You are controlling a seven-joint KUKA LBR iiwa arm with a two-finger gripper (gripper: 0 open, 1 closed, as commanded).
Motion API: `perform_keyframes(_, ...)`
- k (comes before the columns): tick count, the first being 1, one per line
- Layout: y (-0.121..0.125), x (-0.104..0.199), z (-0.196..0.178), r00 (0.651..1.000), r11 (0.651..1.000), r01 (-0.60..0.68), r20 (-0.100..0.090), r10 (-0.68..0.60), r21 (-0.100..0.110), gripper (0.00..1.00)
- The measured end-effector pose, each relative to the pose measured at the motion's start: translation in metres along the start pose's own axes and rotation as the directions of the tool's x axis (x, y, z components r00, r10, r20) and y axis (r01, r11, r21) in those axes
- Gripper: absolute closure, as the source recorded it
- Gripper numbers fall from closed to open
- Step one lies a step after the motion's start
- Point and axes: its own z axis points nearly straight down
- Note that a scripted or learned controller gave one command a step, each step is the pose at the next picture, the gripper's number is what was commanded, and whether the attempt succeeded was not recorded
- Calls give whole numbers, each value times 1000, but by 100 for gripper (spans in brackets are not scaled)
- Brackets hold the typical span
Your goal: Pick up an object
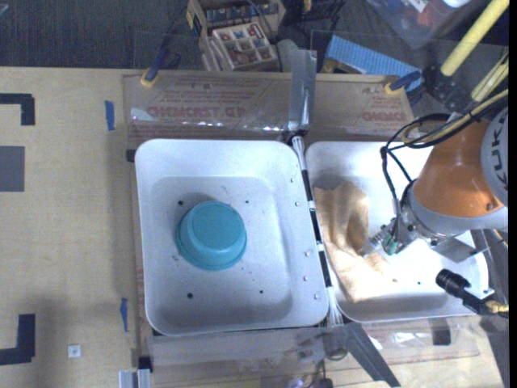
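I see my gripper (381,244) down in the right bin (355,158), right at the edge of the tan cloth (343,221), though its grip is unclear; the blue bowl (212,234) sits in the left bin (161,168).

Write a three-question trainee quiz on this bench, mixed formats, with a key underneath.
1. True or false: the blue bowl sits in the same bin as the gripper.
2. Multiple choice: what lies next to the gripper in the right bin? A) a tan cloth B) a red cup C) a metal spoon
3. Fill in: the band above the arm's wrist is coloured ____.

Key:
1. False. The bowl is in the left bin; the gripper is over the right bin.
2. A. The tan cloth lies along that bin's left side, by the gripper.
3. Orange.
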Motion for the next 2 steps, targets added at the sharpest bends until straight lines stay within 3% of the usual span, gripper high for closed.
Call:
perform_keyframes(1, 0, 0, 0, 1000, 1000, 0, 0, 0, 0, 0)
perform_keyframes(2, 10, -4, 21, 997, 997, -71, -5, 71, 9, 0)
